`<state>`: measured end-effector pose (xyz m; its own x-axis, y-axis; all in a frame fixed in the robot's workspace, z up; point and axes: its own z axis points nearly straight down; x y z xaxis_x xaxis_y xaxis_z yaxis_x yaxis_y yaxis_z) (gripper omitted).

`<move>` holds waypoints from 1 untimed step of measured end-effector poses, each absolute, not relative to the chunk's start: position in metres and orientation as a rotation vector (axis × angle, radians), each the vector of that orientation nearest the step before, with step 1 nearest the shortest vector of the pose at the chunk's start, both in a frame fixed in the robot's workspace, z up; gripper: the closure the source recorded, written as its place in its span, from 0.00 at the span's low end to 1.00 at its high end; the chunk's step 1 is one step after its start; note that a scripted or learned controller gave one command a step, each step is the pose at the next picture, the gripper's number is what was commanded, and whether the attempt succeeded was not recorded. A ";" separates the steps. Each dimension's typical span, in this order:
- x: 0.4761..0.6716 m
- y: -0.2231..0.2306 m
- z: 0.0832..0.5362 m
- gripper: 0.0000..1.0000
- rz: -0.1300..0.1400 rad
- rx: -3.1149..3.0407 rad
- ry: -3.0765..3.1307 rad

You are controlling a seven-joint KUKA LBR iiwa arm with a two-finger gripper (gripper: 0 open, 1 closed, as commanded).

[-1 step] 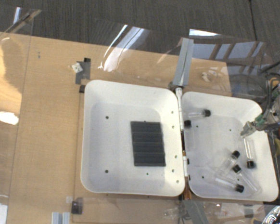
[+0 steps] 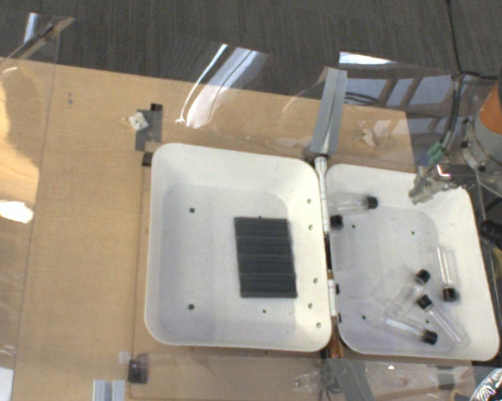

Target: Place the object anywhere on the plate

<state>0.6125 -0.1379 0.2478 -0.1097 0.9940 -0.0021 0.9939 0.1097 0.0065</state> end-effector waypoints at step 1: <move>0.573 -0.081 0.215 1.00 0.006 2.539 1.846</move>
